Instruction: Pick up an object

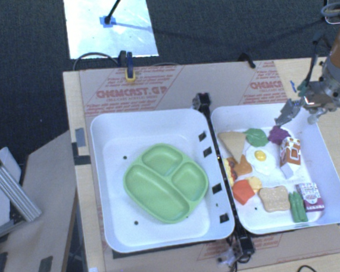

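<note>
Brown board [153, 86] reading CHEMCAST lying under two white bins, left bin [108, 144] holding a green divided plate [165, 183], right bin [331, 194] holding toy food, purple piece [278, 134] just beside the gripper [296, 109], fingers seemingly spread, gripping nothing, hovering at the far right corner.

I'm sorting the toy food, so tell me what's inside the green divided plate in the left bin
The green divided plate in the left bin shows three bare compartments with no food in them. The plate covers the bin floor beneath it, so anything there is hidden.
</note>
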`<act>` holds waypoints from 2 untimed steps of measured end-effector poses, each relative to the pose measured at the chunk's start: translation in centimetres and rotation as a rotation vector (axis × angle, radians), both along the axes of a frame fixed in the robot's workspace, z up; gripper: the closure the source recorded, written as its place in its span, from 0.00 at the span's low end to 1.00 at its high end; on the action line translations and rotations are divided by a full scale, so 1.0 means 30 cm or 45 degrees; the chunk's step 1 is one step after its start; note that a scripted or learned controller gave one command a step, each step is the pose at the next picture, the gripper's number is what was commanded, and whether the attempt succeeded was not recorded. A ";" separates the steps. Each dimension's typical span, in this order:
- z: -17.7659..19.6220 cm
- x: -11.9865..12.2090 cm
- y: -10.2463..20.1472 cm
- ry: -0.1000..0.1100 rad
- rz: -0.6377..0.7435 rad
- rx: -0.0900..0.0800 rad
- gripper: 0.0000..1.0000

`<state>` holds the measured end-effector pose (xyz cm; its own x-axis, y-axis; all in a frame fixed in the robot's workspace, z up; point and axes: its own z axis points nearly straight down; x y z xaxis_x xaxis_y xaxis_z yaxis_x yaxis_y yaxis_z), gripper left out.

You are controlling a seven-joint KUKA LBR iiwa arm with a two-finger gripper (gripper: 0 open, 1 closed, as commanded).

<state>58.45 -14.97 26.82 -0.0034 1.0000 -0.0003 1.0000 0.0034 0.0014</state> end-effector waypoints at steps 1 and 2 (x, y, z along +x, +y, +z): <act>0.001 0.000 0.000 -0.001 0.000 0.000 0.00; -0.139 -0.007 0.009 0.005 -0.002 0.001 0.00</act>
<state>58.25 -14.69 22.64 -0.0015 1.0000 0.0008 1.0000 0.0015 -0.0022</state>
